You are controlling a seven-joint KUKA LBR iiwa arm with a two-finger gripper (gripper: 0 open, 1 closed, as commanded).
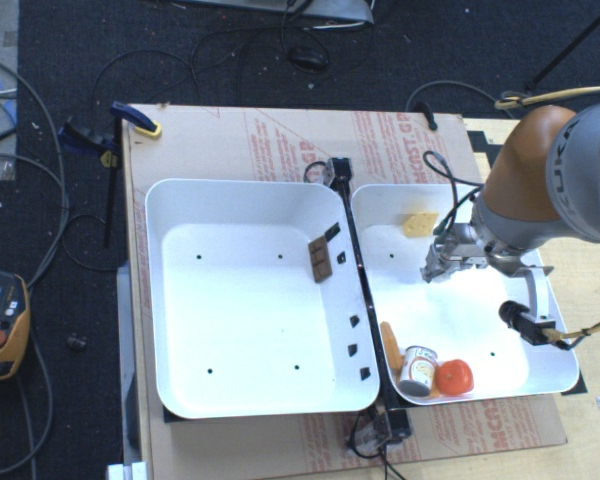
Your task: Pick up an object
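My gripper (438, 268) hangs over the middle of the right bin (480, 313), below the arm's orange band. A pale yellow sponge-like piece (419, 224) lies at the bin's back wall, just above and left of the gripper. In the bin's front left corner lie an orange carrot-like stick (390, 343), a small tin can (417, 367) and a red tomato-like ball (455, 376). A brown chocolate-bar piece (321, 259) rests in the left bin (240, 298) near its right wall. Nothing shows between the gripper's fingers.
A black fitting with a cable (525, 320) sticks out at the right bin's right side. Black clips run along the divider (355, 298) between the bins. Cables and a blue-yellow clamp (135, 120) lie around the cardboard-covered bench.
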